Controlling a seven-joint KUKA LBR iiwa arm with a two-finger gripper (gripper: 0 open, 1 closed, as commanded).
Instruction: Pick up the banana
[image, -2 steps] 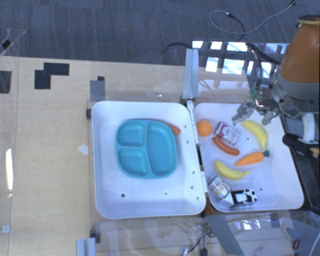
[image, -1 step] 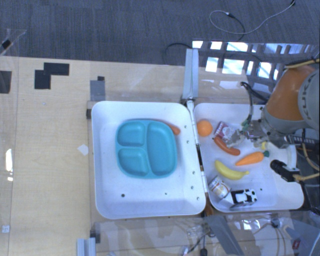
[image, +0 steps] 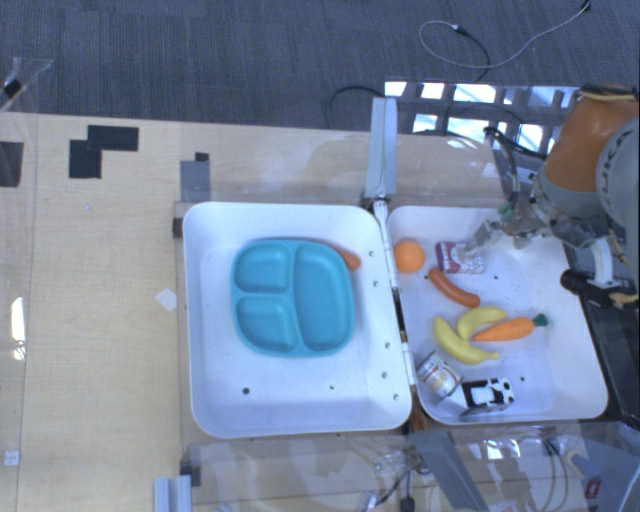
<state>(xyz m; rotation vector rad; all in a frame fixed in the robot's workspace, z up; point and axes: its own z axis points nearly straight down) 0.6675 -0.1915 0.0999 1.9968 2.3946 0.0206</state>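
The yellow banana lies in the middle of the right bin, curved, with its two ends pointing right. An orange carrot rests against its right side. My gripper hangs at the bin's far side, up and to the right of the banana and well apart from it. It is just beside a pink and white packet. The grey arm with its orange band comes in from the upper right.
Also in the right bin are an orange ball, a red sausage, a small tin can and a black and white toy. The left bin holds a blue divided plate with an orange piece at its far edge.
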